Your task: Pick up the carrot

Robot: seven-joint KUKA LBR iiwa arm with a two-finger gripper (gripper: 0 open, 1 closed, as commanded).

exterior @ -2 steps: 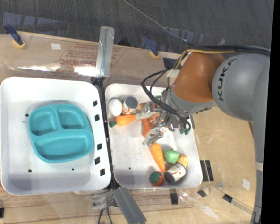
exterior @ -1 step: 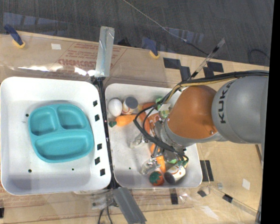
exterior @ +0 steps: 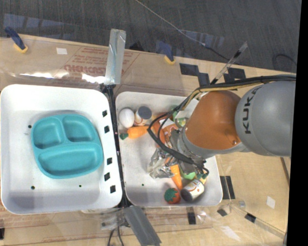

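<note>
The arm (exterior: pixel 232 124) reaches in over the right bin (exterior: pixel 134 191), its orange band and grey body covering the bin's right half. The jaws (exterior: pixel 164 164) hang low in the bin among cables, and the metal parts there are too cluttered to tell whether they are spread or pressed together, or whether anything sits between them. The carrot (exterior: pixel 137 132) lies in the upper left part of the right bin, left of the jaws and apart from them, its green end pointing toward the wall between the bins. Just above the carrot rests a white egg (exterior: pixel 126 116), with a small grey-blue thing (exterior: pixel 143 113) beside the egg. Below the jaws, near the bin's lower rim, sit a second orange piece (exterior: pixel 176 174), a round orange and green toy (exterior: pixel 172 195), and a white toy (exterior: pixel 194 188). The left bin (exterior: pixel 9 189) holds a teal divided plate (exterior: pixel 67 144). Both bins stand on the brown tabletop (exterior: pixel 53 62).
</note>
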